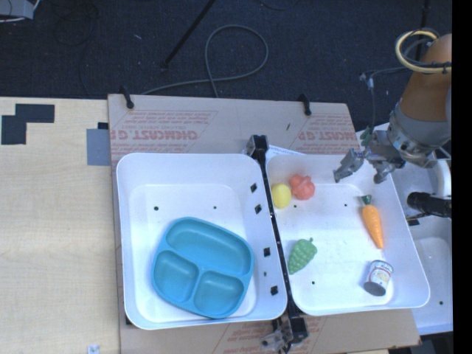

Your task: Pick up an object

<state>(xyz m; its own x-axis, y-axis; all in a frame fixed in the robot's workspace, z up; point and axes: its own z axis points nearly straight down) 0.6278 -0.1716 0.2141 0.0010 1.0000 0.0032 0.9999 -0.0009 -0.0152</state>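
End effector (366, 165) over far right corner of right bin (420, 290), two fingers spread apart, nothing between them. Parked just above bin's far rim, slightly inboard of right wall. Nearest candidate: carrot (372, 223), lying along right wall, just nearward of end effector, apart from it. Long axis running roughly far-to-near, green top at far end pointing toward end effector, orange tip slanting a touch toward right wall. Probably best closed across the short axis, so finger line set roughly left-right, then straight descent after a short pull toward near edge. Tight against right wall, so risk of outer finger clipping the rim. Other options, all further off: red fruit (302, 187) and yellow fruit (281, 195) touching each other near far-left part of right bin, beside the divider; green grapes (302, 255) by divider mid-bin; small can (378, 277) on its side toward near-right corner. Left bin (129, 198) carrying blue divided tray (202, 266), well apart from end effector, not sensible as first pick. Single arm, so no choice of side. Task not yet begun by the look: nothing lifted, everything resting on bin floors.
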